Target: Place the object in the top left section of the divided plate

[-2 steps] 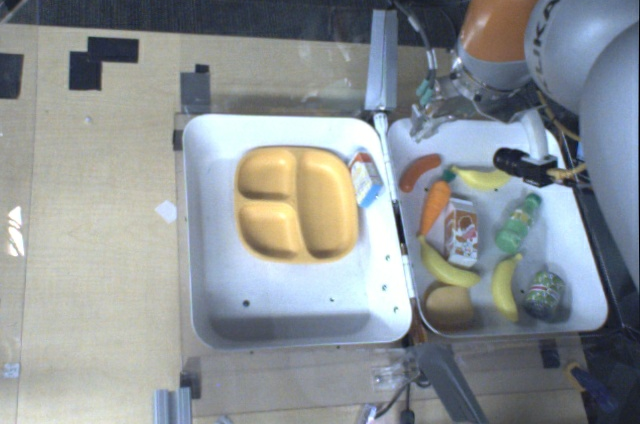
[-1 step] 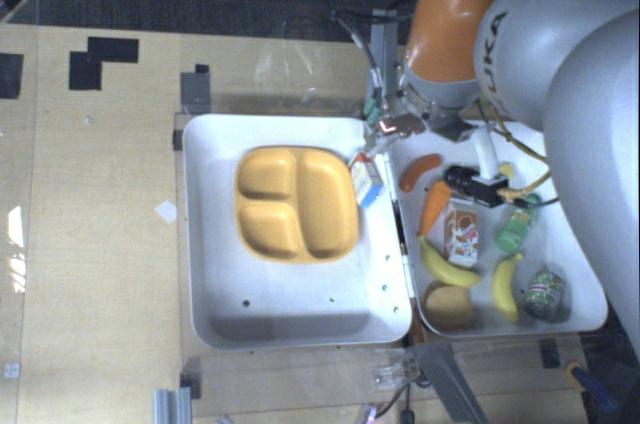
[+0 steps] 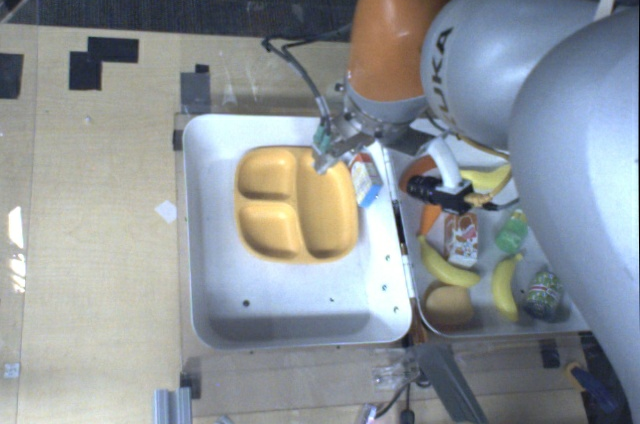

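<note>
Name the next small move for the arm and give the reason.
Probably shift the gripper left, over the top left section of the yellow divided plate. It hangs at the plate's top right edge, beside a small carton, and the plate's sections look bare.

We list one divided plate, yellow, rounded, with two small sections on its left and one large section on its right; it lies flat, just below and left of the gripper. We list one small carton, white with red and blue print, tilted, just beneath the gripper at the plate's upper right rim.
</note>
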Controlling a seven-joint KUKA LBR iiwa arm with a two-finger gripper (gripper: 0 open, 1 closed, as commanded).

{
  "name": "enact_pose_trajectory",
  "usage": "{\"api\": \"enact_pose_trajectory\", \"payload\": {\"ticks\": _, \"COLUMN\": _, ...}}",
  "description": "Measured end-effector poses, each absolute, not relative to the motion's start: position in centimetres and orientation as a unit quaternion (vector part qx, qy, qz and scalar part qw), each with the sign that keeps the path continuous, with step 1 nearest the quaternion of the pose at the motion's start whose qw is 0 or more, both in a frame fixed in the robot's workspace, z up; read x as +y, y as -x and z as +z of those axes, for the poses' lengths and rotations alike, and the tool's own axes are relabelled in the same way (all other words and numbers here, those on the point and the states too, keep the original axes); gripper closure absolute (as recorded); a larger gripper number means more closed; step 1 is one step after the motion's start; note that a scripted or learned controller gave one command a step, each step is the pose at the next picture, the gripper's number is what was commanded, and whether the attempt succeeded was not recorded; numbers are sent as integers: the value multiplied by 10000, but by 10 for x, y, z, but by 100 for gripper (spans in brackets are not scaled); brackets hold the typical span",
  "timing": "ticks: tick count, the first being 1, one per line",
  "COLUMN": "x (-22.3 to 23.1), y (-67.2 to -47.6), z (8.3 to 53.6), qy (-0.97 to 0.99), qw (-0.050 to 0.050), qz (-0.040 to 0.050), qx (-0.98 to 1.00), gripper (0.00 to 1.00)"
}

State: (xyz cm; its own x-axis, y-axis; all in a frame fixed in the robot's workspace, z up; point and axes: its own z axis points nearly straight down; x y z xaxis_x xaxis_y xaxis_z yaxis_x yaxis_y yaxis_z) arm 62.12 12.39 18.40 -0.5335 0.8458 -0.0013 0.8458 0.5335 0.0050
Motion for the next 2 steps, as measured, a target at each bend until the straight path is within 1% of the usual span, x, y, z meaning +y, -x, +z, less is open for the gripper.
{"api": "enact_pose_trajectory", "payload": {"ticks": 1, "x": 149, "y": -568, "z": 219, "qy": -4137, "qw": 20, "qz": 22, "qx": 9104, "gripper": 100}}
{"api": "enact_pose_trajectory", "payload": {"ticks": 2, "x": 164, "y": -535, "z": 252, "qy": -3764, "qw": 25, "qz": 23, "qx": 9265, "gripper": 100}}
